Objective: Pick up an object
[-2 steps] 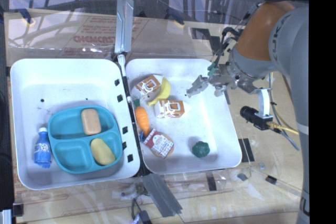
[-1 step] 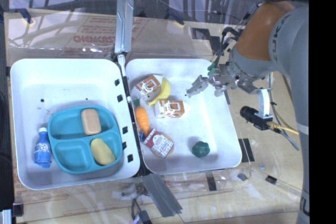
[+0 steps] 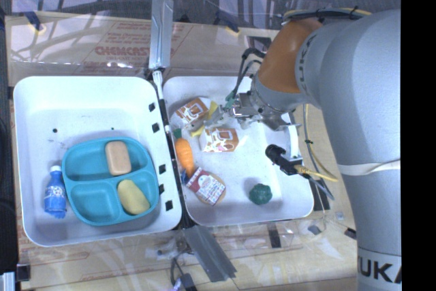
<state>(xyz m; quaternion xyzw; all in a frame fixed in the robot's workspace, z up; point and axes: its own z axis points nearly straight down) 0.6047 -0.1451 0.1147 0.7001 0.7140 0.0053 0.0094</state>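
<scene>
A: Most likely candidate for picking?

B: Probably the printed snack packet (image 3: 220,140), lying flat in the middle of the right bin (image 3: 300,204), a little toward the far edge. Just beside a second packet (image 3: 193,110), nearer to the far left corner.

A: And the gripper (image 3: 240,108)?

B: Hanging low over the far part of that bin, very near to both packets. Wide or narrow, impossible to tell: tucked under the wrist and too small.

A: Possible trouble from here?

B: Thin, flat and probably slippery, so easy to miss or to lose on lifting. Also easy to catch two packets at once, being so close together.

A: Farther out?

B: Carrot (image 3: 184,153) along the left wall, third packet (image 3: 206,187) toward the front left corner, green round thing (image 3: 260,194) near the front edge. Could be pushed aside by a low pass. Blue divided tray (image 3: 88,197) in the left bin (image 3: 41,105), well apart, hardly in danger.
</scene>
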